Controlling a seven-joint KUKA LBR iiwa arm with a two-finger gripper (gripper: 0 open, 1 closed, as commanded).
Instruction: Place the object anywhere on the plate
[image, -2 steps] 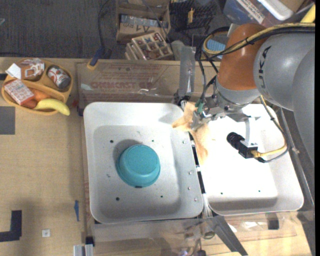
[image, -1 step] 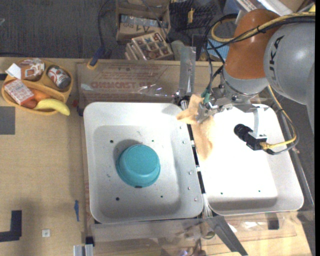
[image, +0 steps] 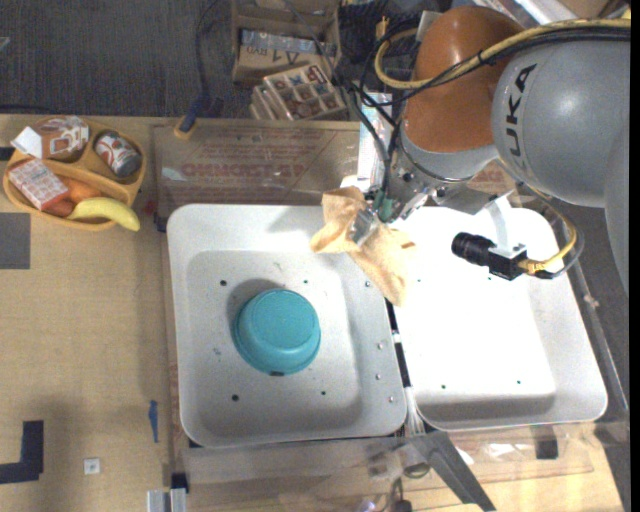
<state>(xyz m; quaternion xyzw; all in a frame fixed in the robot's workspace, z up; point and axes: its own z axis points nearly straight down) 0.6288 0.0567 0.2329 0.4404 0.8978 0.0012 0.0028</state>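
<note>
Cloth (image: 362, 240), tan and crumpled, is hanging from the gripper (image: 377, 213), whose fingers are pinching its upper part. The cloth is draping over the seam between the two bins, its lower end trailing toward the right bin's (image: 500, 340) near-left wall. The arm (image: 540, 110) is reaching in from the right, above the back of the bins. A teal plate (image: 278, 331), looking like an upturned bowl, is sitting in the left bin (image: 200, 250), well apart from the cloth. A tray (image: 70, 180) with a banana (image: 105, 211) is lying on the bench to the far left.
</note>
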